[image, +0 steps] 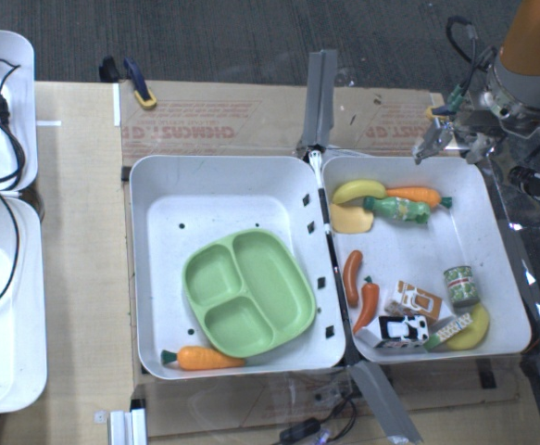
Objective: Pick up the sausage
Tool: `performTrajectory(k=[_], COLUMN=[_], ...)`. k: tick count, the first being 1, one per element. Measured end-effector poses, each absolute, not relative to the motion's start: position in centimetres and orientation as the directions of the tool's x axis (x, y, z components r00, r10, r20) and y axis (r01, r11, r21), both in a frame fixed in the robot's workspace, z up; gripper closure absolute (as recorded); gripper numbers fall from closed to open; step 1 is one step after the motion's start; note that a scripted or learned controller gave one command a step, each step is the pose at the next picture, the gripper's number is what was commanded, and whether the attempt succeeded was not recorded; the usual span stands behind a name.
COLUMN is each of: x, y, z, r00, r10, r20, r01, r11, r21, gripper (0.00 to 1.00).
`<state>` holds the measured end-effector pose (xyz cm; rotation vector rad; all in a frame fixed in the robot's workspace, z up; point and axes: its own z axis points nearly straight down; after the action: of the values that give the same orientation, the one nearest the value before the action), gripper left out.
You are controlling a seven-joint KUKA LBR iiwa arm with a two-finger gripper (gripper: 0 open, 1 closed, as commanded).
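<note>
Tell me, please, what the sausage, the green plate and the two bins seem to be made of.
The sausage looks like molded plastic toy food: smooth, even reddish-brown, slightly glossy. The green plate seems matte plastic, one uniform color with rounded molded compartments. Both bins, the left bin and the right bin, look like thin white plastic with a dull finish and soft rounded rims, though coated metal cannot be ruled out.

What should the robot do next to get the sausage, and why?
Probably swing the gripper toward the near-left part of the right bin until it is above the sausage. The gripper hovers over the bin's far rim, well apart from the sausage, which lies by the left wall beside a red chili pepper.
</note>
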<state>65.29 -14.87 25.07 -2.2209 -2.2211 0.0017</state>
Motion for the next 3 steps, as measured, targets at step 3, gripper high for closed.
performTrajectory(k=[3], x=[48.2], y=[-10.1], z=[10.3], r00=[0.229], r10=[0.973], r20=[-0.001], r01=[0.973], r11=[-0.229], r21=[0.0], gripper=[0.0])
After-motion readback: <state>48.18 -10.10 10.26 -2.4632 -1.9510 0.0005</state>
